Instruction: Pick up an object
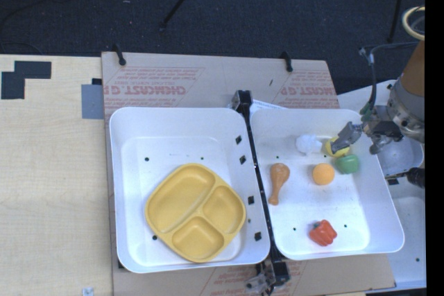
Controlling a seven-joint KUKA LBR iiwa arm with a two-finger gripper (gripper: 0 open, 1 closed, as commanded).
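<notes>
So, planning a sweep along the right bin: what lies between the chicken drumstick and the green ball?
In the camera view, the orange ball sits between the drumstick and the green ball, on the right bin's floor.

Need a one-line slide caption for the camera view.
Gripper poised over right bin near green toy; yellow divided plate in left bin.

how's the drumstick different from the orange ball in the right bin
The drumstick is long, with a fat top narrowing to a thin handle; the orange ball is round. The drumstick is a duller tan-brown, the ball a brighter orange. The drumstick lies nearer the divider between the bins, the ball nearer the hand. Both rest loose on the floor of the right bin, apart from each other.
</notes>
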